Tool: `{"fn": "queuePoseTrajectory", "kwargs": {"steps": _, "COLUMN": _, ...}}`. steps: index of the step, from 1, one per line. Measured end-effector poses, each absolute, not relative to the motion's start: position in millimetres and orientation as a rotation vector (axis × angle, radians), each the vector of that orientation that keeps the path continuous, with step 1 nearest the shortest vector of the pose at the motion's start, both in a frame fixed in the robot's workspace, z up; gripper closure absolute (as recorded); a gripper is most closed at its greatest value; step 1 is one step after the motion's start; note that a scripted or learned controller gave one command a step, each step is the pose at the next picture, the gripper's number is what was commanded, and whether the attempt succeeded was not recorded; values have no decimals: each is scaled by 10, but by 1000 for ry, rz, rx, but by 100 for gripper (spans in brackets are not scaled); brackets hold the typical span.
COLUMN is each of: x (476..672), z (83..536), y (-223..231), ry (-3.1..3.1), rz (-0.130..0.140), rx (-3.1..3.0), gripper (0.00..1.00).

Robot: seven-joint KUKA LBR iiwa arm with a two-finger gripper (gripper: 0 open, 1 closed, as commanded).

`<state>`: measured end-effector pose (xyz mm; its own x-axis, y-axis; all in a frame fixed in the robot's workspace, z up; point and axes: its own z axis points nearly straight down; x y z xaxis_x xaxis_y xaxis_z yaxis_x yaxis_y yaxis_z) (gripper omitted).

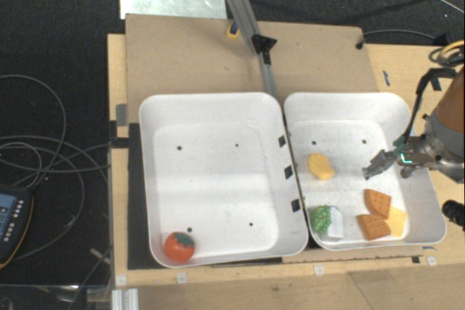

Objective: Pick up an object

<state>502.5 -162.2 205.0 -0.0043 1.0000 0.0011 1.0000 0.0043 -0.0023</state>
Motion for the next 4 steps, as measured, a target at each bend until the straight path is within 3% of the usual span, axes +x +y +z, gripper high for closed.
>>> {"fn": "queuePoseTrajectory", "kwargs": {"steps": 1, "x": 5034, "z": 2066, "y": -1623, "ry": -2225, "rz": -2, "rx": -2219, "gripper": 0}}
{"fn": "queuePoseTrajectory", "kwargs": {"steps": 4, "x": 5037, "z": 944, "y": -1627, "ry": -2231, "rz": -2, "rx": -2235, "gripper": 0}}
